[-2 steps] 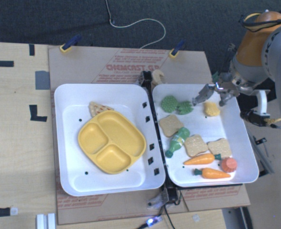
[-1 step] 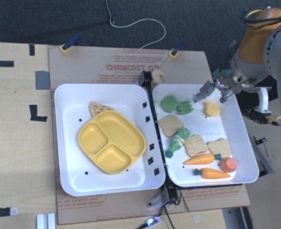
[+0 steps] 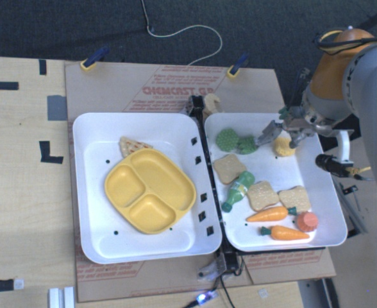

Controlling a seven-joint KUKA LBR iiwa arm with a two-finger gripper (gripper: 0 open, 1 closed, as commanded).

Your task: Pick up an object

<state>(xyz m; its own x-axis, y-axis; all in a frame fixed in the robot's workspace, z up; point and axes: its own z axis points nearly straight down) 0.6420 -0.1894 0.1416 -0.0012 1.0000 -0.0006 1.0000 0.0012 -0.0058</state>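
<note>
My gripper [image 3: 281, 136] hangs over the far part of the right bin [image 3: 333, 201], fingers spread apart and open. A small yellow object [image 3: 283, 148] lies on the bin floor just below and between the fingertips; I cannot tell whether they touch it. Left of the gripper sits a green broccoli piece [image 3: 233, 141]. Toward the front lie a bread slice [image 3: 229, 168], a green bottle [image 3: 238, 190], two more bread pieces [image 3: 263, 196] [image 3: 295, 198], two carrots [image 3: 268, 215] [image 3: 288, 234] and a red tomato [image 3: 307, 221].
The left bin [image 3: 89, 172] holds a yellow divided plate [image 3: 150, 190] with a tan waffle piece [image 3: 132, 147] behind it. The shared bin wall [image 3: 208, 172] runs between the bins. A white cable [image 3: 188, 34] loops beyond the bench.
</note>
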